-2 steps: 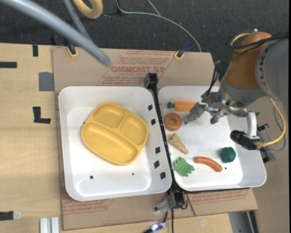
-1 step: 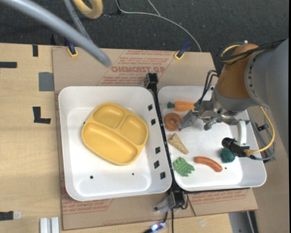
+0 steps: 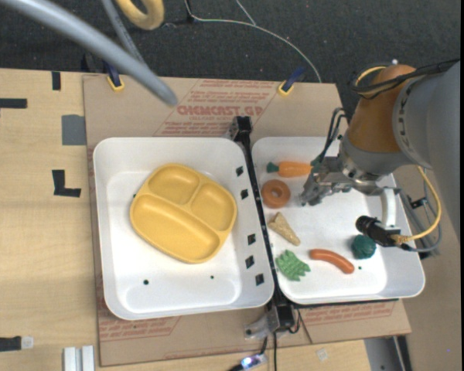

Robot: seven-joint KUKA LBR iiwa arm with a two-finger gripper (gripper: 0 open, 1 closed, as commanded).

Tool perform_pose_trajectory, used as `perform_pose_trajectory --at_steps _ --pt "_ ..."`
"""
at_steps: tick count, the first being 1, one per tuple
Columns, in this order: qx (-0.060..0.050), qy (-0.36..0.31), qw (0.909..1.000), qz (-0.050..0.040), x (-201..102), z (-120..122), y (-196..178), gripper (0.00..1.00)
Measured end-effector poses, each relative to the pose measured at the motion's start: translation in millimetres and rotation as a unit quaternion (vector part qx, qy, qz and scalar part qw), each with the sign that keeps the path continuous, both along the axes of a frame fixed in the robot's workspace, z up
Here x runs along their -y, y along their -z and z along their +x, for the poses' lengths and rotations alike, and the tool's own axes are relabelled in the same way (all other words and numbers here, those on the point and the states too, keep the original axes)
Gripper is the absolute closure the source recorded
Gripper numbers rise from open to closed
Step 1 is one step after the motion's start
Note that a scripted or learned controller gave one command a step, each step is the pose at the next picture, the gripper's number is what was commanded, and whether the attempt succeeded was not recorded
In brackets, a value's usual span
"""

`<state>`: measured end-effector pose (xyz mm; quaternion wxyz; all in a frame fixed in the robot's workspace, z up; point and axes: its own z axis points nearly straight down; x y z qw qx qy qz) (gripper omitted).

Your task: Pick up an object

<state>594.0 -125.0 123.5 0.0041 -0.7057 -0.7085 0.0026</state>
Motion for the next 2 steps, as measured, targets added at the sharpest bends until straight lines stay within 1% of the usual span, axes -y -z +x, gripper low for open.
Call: perform_pose_trajectory --at_steps 1,2 --pt "0.005 0.001 1.0 -0.0012 0.2 0.9 -61.3 1.0" --pt "0.006 0.001 1.0 -0.0012 -0.2 2.4 -112.6 1.0"
